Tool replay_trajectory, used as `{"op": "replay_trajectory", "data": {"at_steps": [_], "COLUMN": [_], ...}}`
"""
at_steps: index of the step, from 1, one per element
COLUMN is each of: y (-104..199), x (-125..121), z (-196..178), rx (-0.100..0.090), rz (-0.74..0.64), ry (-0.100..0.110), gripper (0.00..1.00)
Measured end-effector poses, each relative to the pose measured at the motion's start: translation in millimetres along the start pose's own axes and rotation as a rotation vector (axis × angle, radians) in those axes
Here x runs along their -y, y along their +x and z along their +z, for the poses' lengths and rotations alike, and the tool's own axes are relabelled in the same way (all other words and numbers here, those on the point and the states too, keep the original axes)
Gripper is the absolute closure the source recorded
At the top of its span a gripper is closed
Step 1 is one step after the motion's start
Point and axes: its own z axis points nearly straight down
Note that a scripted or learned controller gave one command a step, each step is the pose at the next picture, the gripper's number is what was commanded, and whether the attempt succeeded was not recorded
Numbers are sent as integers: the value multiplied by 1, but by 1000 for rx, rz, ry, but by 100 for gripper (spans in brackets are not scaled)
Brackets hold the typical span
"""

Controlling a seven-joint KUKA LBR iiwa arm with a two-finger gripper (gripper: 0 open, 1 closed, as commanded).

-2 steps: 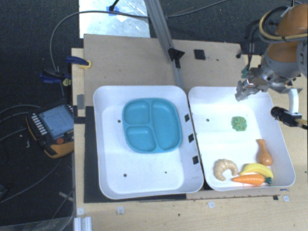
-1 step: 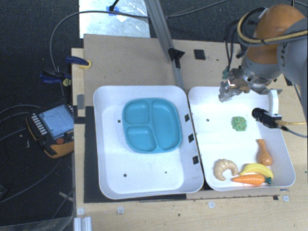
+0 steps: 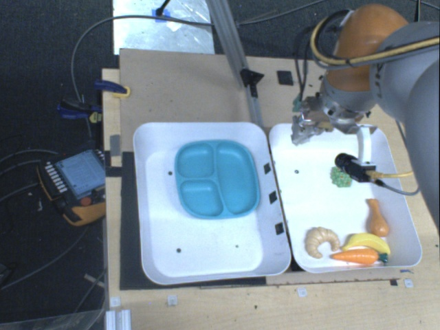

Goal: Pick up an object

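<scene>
White plastic bins sat side by side on the table, and the right bin carried every candidate for the pick: a small green piece towards its far right, an orange-tan drumstick-shaped toy by the right wall, and a cluster at the near edge made of a croissant, a banana and a carrot, the last two touching. The left bin held a blue divided plate. The end effector hung over the far left part of the right bin, well apart from all the toys, and nothing was visible in its grasp; how wide it stood could not be told from this angle. The step in hand looked like the approach, with no object chosen or touched. The next move would call for travelling over one toy, probably the green piece as the nearest, then descending squarely on it with room either side.
</scene>
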Motion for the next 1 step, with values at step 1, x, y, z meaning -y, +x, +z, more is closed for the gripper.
{"op": "replay_trajectory", "data": {"at_steps": [1], "y": [61], "x": [-6], "z": [-14], "rx": [-2], "rz": [-3], "ry": [-2], "gripper": [100]}}
